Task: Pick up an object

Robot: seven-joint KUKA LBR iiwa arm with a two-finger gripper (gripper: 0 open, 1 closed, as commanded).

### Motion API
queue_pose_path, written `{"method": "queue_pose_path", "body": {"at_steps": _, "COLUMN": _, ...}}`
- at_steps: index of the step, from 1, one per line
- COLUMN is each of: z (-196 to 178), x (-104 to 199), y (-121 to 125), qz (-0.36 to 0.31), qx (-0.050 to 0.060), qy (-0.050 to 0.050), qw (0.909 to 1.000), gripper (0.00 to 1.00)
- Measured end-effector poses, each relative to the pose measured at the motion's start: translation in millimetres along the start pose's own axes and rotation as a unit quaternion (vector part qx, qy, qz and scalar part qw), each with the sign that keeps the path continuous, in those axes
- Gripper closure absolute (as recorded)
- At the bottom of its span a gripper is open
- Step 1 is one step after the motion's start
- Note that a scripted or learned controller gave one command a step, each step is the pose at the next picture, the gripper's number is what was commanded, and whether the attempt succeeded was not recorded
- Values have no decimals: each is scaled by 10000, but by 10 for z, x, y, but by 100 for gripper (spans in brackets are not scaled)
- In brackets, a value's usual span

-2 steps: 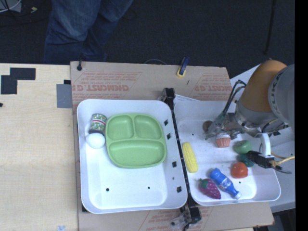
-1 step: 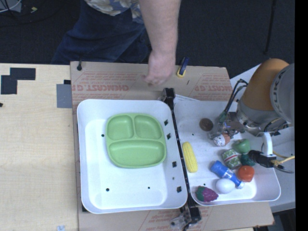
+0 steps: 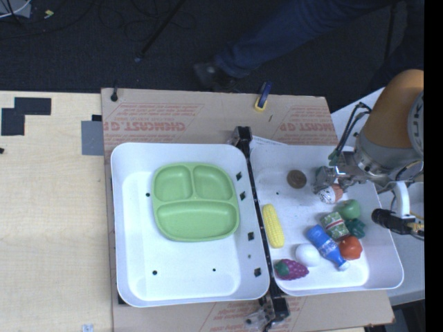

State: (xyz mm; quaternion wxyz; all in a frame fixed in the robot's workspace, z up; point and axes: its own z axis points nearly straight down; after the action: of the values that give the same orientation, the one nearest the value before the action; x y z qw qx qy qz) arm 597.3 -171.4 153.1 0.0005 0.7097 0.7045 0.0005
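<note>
My gripper (image 3: pixel 332 180) is low over the right bin (image 3: pixel 387 272), near its far right side. Directly below it, touching or almost touching, lies a small orange and white object (image 3: pixel 331 195). Nearby in the same bin lie a brown round piece (image 3: pixel 297 178), a yellow corn cob (image 3: pixel 273 225), a purple grape bunch (image 3: pixel 291 269), a white egg (image 3: pixel 306 254), a blue bottle (image 3: pixel 326 245), a red tomato (image 3: pixel 351 248), a small labelled can (image 3: pixel 334 222) and a green vegetable (image 3: pixel 350 209).
The left bin (image 3: pixel 131 268) holds a green divided plate (image 3: pixel 195 202). A black divider (image 3: pixel 253 206) runs between the bins. The arm's grey and orange body (image 3: pixel 398 120) hangs over the right bin's far right corner.
</note>
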Motion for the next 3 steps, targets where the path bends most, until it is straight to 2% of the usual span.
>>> {"method": "queue_pose_path", "body": {"at_steps": 1, "z": -505, "x": -95, "y": -5, "qz": -17, "qx": -3, "qy": -5, "qw": 10000, "gripper": 100}}
{"method": "queue_pose_path", "body": {"at_steps": 2, "z": -758, "x": -106, "y": -3, "qz": -33, "qx": 1, "qy": 1, "qw": 10000, "gripper": 100}}
{"method": "queue_pose_path", "body": {"at_steps": 3, "z": -848, "x": 430, "y": -86, "qz": -54, "qx": 21, "qy": 14, "qw": 10000, "gripper": 100}}
